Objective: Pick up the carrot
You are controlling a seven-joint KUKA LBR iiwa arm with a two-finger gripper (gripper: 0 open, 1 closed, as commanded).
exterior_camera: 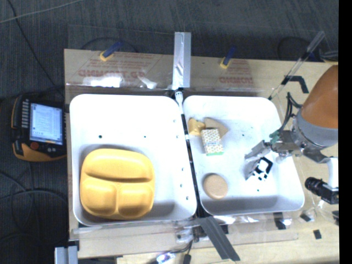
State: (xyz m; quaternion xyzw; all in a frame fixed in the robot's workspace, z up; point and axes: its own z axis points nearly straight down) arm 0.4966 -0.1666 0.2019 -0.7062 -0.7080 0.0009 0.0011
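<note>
The end effector (257,164) hangs over the right bin (286,198), its state impossible to tell. The wooden desk (258,73) stands on dark carpet (220,10); a teach pendant (39,128) lies left.

Smooth, glossy white plastic bins (126,106); matt yellow, bread-like lump (116,181); bare wooden bench (258,73); dark woven carpet (55,15); speckled sponge block (212,142).

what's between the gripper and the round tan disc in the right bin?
In the camera view, only bare white floor of the right bin lies between the gripper and the round tan disc.
</note>
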